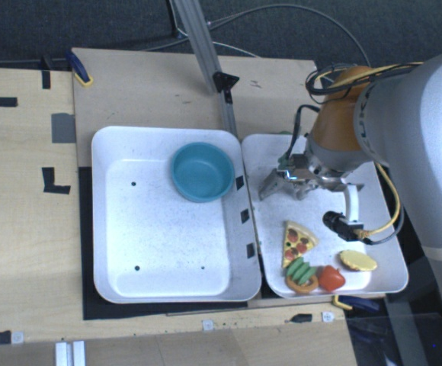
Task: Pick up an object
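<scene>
My gripper (286, 190) hangs over the upper part of the right bin (389, 284), below the orange wrist band. Its two fingers are spread apart, one pointing down-left (268, 187), and nothing lies between them. It is open. Below it in the same bin lie a toy pizza slice (298, 242), a green vegetable piece (300, 271), a red tomato (330, 278) and a yellow flat piece (357, 261). All of these are apart from the gripper. In the left bin (122, 280) a blue bowl (202, 171) sits at the upper right corner.
A black plug on a yellow cable (337, 222) hangs from the arm just above the yellow piece. A grey metal post (206, 48) slants down to the gap between the bins. The bulky grey arm (423, 151) covers the right bin's far right side.
</scene>
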You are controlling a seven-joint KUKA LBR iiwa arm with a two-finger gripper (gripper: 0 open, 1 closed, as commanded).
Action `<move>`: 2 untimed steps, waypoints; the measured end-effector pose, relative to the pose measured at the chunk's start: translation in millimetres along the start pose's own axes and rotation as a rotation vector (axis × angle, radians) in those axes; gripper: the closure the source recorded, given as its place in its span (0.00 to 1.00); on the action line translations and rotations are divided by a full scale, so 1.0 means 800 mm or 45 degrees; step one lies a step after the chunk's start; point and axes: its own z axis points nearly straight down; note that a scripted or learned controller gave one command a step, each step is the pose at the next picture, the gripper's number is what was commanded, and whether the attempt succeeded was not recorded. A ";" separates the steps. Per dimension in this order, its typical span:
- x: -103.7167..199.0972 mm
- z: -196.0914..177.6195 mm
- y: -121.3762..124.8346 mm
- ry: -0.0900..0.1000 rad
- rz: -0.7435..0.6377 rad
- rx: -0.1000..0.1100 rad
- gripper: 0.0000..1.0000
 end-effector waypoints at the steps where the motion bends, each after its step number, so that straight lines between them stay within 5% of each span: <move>1: 0.001 0.011 0.000 -0.001 0.000 -0.006 0.00; 2: 0.000 -0.002 0.000 -0.002 0.000 -0.006 1.00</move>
